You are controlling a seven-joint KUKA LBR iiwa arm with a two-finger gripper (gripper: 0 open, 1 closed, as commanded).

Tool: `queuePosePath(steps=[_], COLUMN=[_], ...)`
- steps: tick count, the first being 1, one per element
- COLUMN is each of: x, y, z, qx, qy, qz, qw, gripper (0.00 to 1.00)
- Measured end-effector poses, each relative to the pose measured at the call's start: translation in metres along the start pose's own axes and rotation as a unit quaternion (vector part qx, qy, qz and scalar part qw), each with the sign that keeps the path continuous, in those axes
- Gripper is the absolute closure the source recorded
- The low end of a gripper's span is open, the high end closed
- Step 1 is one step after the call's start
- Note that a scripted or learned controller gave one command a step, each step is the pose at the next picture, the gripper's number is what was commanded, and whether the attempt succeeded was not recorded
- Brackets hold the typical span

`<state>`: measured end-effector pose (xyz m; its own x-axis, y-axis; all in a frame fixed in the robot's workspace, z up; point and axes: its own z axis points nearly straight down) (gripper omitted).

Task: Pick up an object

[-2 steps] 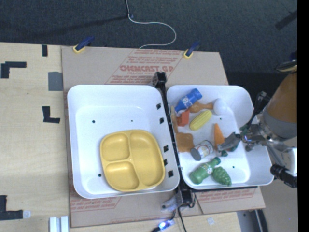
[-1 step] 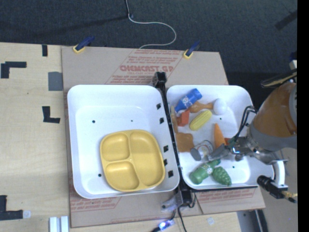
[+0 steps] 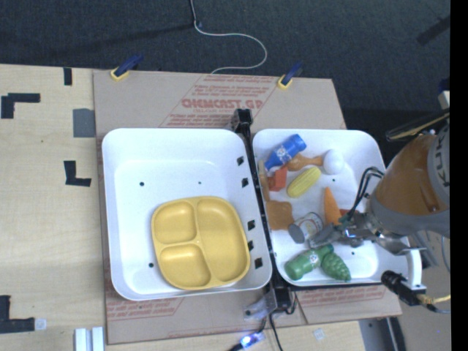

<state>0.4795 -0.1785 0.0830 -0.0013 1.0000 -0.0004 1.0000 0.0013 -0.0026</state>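
over the right bin (image 3: 369, 143), low among the toys, with the gripper (image 3: 313, 229) reaching in from the right edge. fingers apparently apart, nothing seen between them. just below the fingertips, a green bottle (image 3: 303, 263) lying on its side beside a dark green bumpy toy (image 3: 336, 268). just to the right, an orange carrot (image 3: 331, 206); farther up, a yellow corn cob (image 3: 303, 182), a blue can (image 3: 285, 151), a white ball (image 3: 334, 162). in the left bin (image 3: 117, 196), only a yellow divided plate (image 3: 199, 241).

judged as the descent before closing, with nothing lifted yet. best done by choosing one toy, likely the bottle or the carrot as the nearest, and centring the fingers across its narrow width rather than along its length. worth coming straight down so neighbours are not nudged, closing only once both fingers flank the piece. round smooth plastic likely to roll or squirt out, so a grip near the middle, then a slow vertical lift.

on the cardboard sheet (image 3: 219, 97) under the bins, red printing upside down, roughly "chemcast gp"; smaller lines too blurred to read. label on the can illegible.
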Motion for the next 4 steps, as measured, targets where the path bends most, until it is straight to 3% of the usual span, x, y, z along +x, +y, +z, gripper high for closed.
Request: queuePosePath(steps=[1,4], x=[0.0,-0.002], y=[0.001,-0.007], z=[-0.012,-0.143], qx=[-0.001,-0.002], qy=[-0.001,0.0], qz=[0.0,0.0], qw=[1.0,1.0], gripper=[1.0,1.0])
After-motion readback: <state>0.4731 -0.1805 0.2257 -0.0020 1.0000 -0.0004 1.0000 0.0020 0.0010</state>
